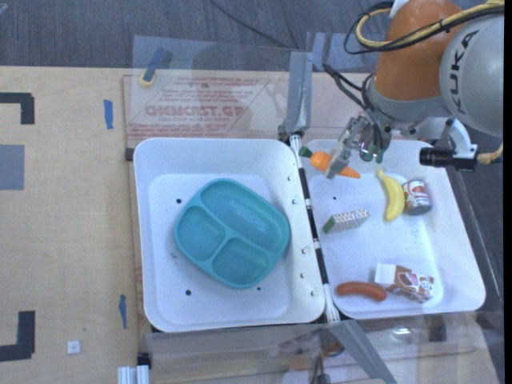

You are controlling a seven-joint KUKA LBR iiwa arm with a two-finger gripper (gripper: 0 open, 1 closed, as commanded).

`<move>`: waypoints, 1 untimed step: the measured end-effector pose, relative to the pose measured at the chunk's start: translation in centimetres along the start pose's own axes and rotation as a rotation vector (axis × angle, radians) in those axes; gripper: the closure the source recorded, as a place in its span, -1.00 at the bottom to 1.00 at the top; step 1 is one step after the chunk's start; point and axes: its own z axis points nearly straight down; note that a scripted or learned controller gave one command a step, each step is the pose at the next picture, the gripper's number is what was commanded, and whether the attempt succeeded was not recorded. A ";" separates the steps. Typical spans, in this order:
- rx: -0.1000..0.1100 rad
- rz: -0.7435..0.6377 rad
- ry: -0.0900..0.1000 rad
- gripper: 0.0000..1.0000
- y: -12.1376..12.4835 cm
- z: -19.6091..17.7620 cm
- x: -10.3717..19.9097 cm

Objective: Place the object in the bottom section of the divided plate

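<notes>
Target object: taken to be the toy carrot (pixel 330 164), since the gripper (pixel 352 154) is down on it. The carrot lies in the right bin (pixel 456 294) at the upper left corner, just beside the wall shared with the left bin (pixel 152 214). Cannot tell from this view whether the fingers are apart or clamped on the carrot; the wrist hides the contact.

Destination: divided plate (pixel 232 232), teal, sitting tilted in the left bin. Its bottom section is unoccupied; task not yet done.

Risks, judged:
- Carrot is tapered and close to the bin wall; the grip may land off-centre, so it could pivot or slip out on lifting.
- A finger may catch the wall between the bins on the way across.
- Plate is rotated, so a release aimed at a square layout could land in the wrong section or on a divider.

Count: two bins, one plate with three sections, one carrot, one banana (pixel 391 196), one can (pixel 417 197), one small striped block (pixel 346 220), one sausage (pixel 361 291), one carton (pixel 405 281).
</notes>
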 end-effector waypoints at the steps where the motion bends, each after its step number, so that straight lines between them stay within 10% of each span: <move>1: 0.001 -0.146 0.006 1.00 4.9 -2.0 8.4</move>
